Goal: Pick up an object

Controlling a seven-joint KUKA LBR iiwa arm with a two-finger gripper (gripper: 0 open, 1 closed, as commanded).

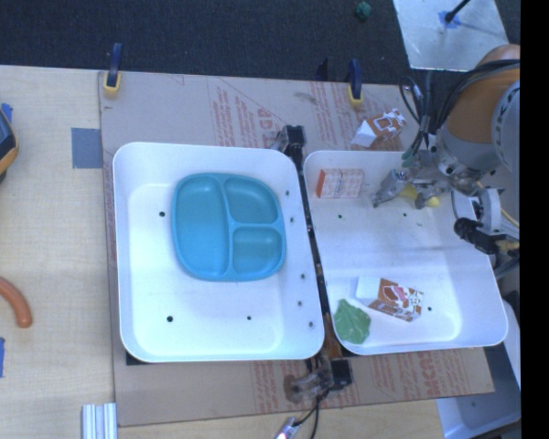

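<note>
In the right bin [457,273], near its far rim, the gripper [391,190] hung low over bare white floor — whether its jaws stood apart or together could not be told. Just to its left lay a small pale box with an orange-red label [339,183], flat and close to the bin's far-left corner. A green piece [351,322] and a printed packet [393,298] lay along the near side, leaving the middle open. The left bin [137,245] held a blue divided tray [229,226].

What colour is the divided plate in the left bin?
Light blue, turquoise-like. The divided plate shows plainly in the camera view, lying in the left bin.
</note>
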